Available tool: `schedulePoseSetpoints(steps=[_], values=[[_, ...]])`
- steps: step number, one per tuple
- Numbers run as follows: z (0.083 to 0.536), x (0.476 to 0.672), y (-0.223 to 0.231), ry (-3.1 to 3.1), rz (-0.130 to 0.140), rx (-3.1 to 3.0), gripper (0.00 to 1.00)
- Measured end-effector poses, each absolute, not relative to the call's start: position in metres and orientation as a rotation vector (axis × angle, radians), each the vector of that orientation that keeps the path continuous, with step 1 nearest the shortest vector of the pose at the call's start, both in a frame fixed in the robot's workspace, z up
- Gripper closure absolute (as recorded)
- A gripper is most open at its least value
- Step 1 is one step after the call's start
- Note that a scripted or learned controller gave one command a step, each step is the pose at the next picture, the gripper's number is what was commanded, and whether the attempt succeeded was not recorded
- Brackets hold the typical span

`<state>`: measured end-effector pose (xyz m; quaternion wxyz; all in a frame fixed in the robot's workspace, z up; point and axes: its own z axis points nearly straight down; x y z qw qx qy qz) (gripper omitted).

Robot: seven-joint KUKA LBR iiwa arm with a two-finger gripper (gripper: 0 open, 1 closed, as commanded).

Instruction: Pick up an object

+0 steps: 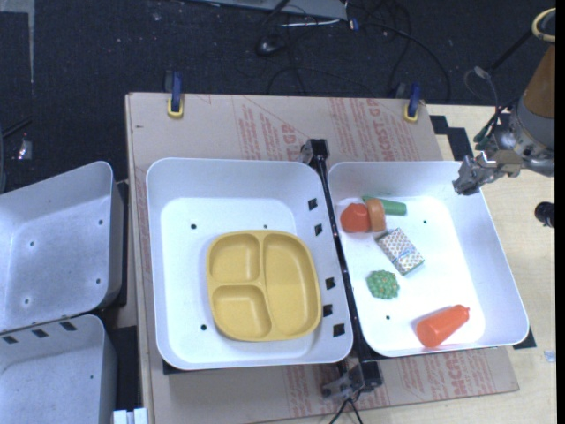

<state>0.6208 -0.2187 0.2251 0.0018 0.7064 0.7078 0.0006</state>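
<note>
Up at 2 o'clock over the right bin (494,263), the gripper (470,181) hovers; can't tell its state. Carrot (441,324) lies alone at 5 o'clock, easiest pick imo: drop straight down, close across its narrow width.

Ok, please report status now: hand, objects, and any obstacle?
Hand over right bin's far right corner, holding nothing. Toy carrot, green ball, small box untouched in bin. Nothing in the way.
</note>
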Motion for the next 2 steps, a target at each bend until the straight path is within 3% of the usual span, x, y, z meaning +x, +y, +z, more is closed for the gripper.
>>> schedulePoseSetpoints(steps=[2], values=[[0.226, 0.597, -0.111, 2.231, 0.002, 2.214, 1.0]])
